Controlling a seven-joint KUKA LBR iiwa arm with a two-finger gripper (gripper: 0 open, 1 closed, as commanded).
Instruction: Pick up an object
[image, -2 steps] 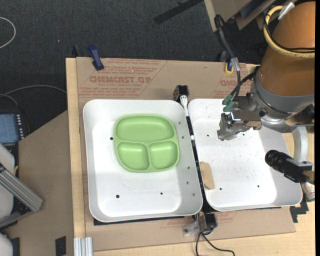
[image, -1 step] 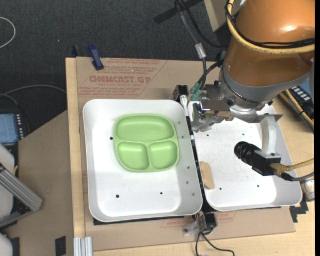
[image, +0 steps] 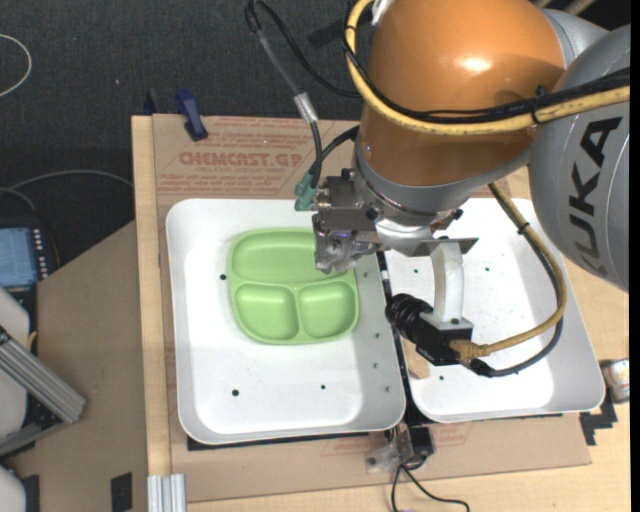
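Gripper (image: 333, 255) low over green divided plate (image: 293, 297), left bin (image: 200, 330); finger state: can't tell.
Plate's upper-right rim directly under tool, body spreading down-left. Best to pinch rim wall, not flat floor; descend straight, close firmly, lift slow w/o tilting.

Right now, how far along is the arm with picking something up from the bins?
Done: the end effector has been brought to the left bin, at the upper right rim of the green divided plate. In hand: apparently lining up on that rim; a grasp cannot be confirmed from this view. Left: gripping and lifting, since the plate lies flat on the bin floor.
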